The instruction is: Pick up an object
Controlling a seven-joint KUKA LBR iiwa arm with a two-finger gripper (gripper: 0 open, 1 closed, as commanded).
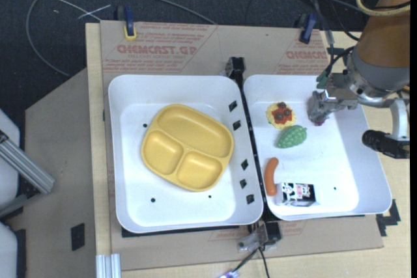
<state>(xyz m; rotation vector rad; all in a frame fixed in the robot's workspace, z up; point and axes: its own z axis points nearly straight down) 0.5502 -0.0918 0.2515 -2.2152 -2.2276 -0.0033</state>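
The right white bin point(352, 159) holds a small yellow piece topped with red point(281, 114), a green bumpy toy point(292, 137), an orange hot dog point(271, 176) and a black-and-white carton point(298, 193). My gripper point(318, 115) hangs over the upper part of this bin, just right of the yellow-and-red piece and above the green toy. Nothing shows between its fingers. The grey arm with its orange band point(384, 42) comes in from the right.
The left white bin point(124, 140) holds a yellow compartment plate point(187, 147). A row of black clips point(242, 140) runs along the divide between the bins. Blue clamps point(129, 21) pin the cardboard at the back. Cables lie on the dark floor behind.
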